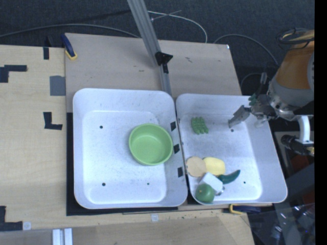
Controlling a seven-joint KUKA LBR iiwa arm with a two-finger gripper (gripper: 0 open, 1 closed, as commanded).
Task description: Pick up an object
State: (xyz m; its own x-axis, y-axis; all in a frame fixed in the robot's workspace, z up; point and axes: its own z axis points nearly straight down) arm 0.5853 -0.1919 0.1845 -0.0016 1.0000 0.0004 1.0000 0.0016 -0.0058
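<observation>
The right bin holds a ridged green piece near its upper left. At its lower left lies a cluster: a tan round disc, a yellow lump, a white block, a green ball and a dark teal pepper-shaped piece. My gripper hangs over the bin's upper right part, reaching in from the right, well apart from all of these. Nothing shows between its fingers.
The left bin holds a green bowl. A grey pole slants down to the bins' shared top edge. Cables lie on the bench behind. The arm's orange band is at the right edge.
</observation>
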